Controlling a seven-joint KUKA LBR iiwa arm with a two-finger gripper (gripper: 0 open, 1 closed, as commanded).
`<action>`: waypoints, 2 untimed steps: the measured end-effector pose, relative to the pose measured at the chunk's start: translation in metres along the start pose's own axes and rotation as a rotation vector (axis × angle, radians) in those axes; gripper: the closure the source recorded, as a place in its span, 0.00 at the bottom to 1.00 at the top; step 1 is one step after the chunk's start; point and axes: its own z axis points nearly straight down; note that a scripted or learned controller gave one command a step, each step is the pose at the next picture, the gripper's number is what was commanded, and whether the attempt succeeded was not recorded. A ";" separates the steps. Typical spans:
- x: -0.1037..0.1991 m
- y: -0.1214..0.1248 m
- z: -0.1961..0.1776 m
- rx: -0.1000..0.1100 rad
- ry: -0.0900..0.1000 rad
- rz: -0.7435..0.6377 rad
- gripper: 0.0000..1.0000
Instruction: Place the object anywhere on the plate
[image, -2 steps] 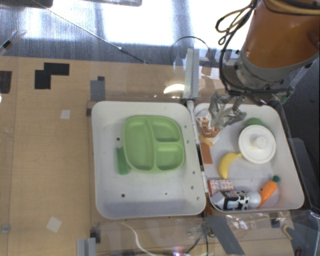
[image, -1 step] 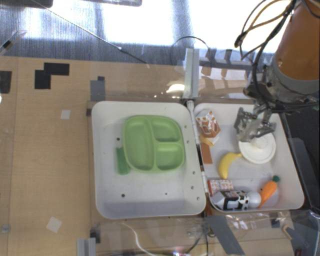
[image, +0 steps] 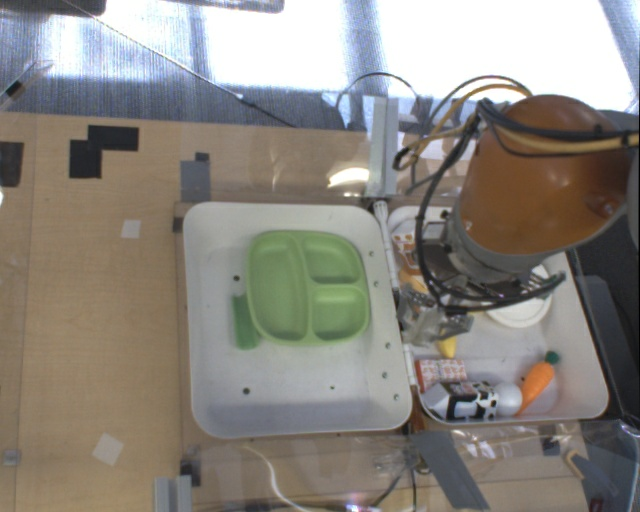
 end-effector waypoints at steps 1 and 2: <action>0.010 -0.007 -0.106 0.013 -0.003 -0.413 1.00; 0.037 -0.022 -0.016 0.003 0.002 -0.704 1.00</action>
